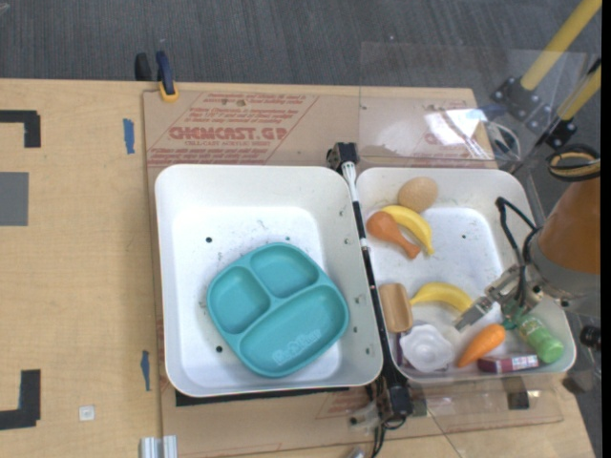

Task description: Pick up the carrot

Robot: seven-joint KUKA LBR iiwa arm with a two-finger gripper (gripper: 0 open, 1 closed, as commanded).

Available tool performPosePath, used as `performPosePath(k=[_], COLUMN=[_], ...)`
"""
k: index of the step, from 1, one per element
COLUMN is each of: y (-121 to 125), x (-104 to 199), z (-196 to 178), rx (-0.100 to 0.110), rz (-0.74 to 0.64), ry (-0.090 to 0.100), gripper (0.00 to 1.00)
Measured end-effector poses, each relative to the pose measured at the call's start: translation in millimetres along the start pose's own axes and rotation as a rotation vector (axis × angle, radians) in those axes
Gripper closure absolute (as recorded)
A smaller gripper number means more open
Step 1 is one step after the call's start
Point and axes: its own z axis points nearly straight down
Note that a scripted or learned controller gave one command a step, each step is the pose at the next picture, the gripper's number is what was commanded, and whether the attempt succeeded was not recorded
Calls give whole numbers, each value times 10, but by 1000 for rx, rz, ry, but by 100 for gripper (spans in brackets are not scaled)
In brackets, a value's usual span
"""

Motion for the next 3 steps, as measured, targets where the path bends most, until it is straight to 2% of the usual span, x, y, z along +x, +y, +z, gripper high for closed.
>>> performPosePath(k=[1,2,3], y=[154,191,190], x=[254,212,216], z=[103,-20,-15], rx=[3,-9,-8], rz=[-330,-325,-326], ry=[13,-7,-6], gripper=[0,100,0])
